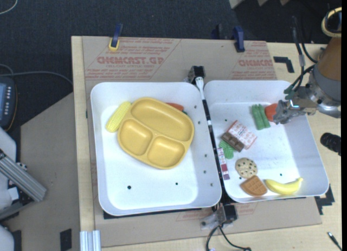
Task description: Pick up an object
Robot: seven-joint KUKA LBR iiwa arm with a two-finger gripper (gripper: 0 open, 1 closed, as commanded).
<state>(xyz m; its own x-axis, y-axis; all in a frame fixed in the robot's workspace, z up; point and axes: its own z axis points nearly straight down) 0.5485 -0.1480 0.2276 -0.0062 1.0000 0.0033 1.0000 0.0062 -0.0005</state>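
The right bin holds several toy foods. A green pickle lies at its back, with a small red piece just to its right. My gripper hangs low over the bin's back right part, right beside the red piece; whether it touches it is unclear. Further forward lie a brown and pink wrapped bar, a small green piece, a chip cookie, an orange cracker and a banana.
The left bin carries a yellow divided plate with a corn cob at its left edge and a red-orange piece peeking out behind it. The grey arm comes in over the right bin's right wall.
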